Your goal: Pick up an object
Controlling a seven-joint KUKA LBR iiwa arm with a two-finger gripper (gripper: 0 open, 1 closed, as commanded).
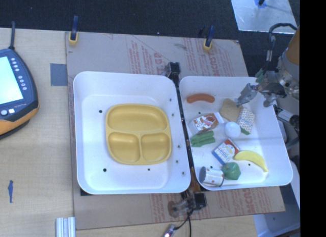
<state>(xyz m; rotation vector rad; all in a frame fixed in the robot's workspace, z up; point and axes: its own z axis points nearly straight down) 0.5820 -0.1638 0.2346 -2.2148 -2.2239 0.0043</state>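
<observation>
The gripper [248,94] hangs over the far right part of the right bin [285,149], reaching in from the right edge; its grey fingers [244,96] stand slightly apart with nothing between them. Just below the fingertips lie a tan slice of bread [229,110] and a white packet with a dotted pattern [246,120], with a white ball [232,128] touching the packet's lower left corner. Toward the bin's far left corner rests a sausage [200,98]. Near the left wall sit a red-and-white packet [205,123] and a green pea pod [202,139] beneath it. Closer to the near edge are a blue carton [225,151], a banana [251,159], a green pepper [232,170] and a small can [211,176] on its side. The left bin [86,129] carries a yellow divided plate [138,132] at its middle.
</observation>
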